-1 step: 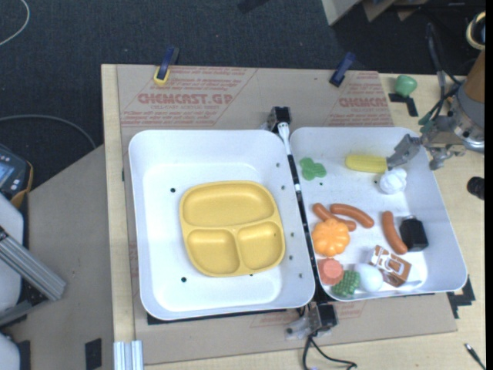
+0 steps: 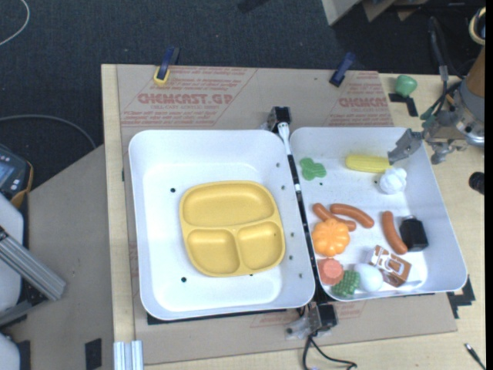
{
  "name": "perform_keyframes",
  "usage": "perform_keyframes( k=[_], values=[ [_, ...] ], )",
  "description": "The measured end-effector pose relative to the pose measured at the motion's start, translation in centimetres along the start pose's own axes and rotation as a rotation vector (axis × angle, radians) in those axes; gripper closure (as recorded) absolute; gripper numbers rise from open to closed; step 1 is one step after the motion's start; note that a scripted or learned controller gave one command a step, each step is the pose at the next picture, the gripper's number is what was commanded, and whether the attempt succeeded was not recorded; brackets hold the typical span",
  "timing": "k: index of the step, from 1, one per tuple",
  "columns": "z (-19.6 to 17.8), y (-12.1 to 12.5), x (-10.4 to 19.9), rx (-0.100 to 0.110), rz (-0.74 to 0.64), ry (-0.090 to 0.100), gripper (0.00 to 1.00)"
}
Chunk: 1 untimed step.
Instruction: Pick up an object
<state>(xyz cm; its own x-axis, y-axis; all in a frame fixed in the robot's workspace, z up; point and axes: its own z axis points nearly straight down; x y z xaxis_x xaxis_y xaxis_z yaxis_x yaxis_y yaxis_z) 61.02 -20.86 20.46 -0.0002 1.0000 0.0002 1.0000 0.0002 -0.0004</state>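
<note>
The gripper [image 2: 420,146] hangs over the far right corner of the right bin [image 2: 447,214], its two fingers spread apart with nothing between them. One finger [image 2: 401,148] points down toward the yellow corn [image 2: 367,163], which lies just beside its tip along the bin's far edge. A white lump [image 2: 393,180] sits directly below that finger, touching the corn's right end.

Further toward the near edge lie two sausages [image 2: 350,214] side by side, a third sausage [image 2: 393,232] upright beside a black block [image 2: 414,233], and an orange pumpkin [image 2: 331,237] against the bin's left wall. A green leaf [image 2: 312,168] lies in the far left corner. Crowded at the near edge are a red round piece [image 2: 331,270], broccoli [image 2: 347,284], a white egg [image 2: 370,277] and a brown-and-white wrapper [image 2: 391,264].

The left bin [image 2: 154,230] carries a yellow tray [image 2: 231,227] with three compartments at its middle, well apart from the gripper.
</note>
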Motion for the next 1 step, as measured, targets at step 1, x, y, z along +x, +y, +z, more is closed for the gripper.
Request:
perform_keyframes(
  k=[1],
  values=[
    [4.37,-0.22,0.55,0.005,-0.001,0.002,0.00]
  ],
)
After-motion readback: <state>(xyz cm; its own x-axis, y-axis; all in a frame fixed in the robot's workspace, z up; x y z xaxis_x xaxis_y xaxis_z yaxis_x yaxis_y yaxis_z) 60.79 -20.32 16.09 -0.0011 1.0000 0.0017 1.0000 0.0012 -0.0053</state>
